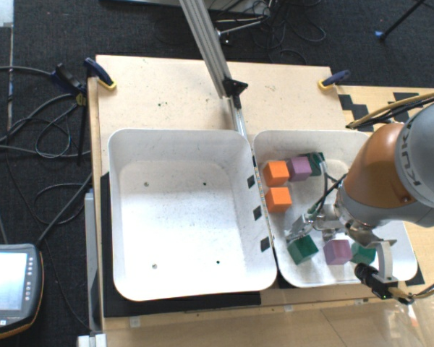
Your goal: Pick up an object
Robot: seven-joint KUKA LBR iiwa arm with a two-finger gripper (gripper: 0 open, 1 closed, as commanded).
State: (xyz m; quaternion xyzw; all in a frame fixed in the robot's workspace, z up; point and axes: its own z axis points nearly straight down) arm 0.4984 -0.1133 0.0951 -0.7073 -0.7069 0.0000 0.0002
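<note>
Camera view: claw [304, 230] low in right bin [409, 270], grip state unclear, beside green block [302, 249]; centre over block before closing.

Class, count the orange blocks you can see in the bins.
2. Both lie in the right bin: one orange block near its far left, the other just in front. The arm may hide more.

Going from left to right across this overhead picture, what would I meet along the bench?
Screen → left bin → orange blocks → dark green block → purple block → the arm's orange band.
</note>
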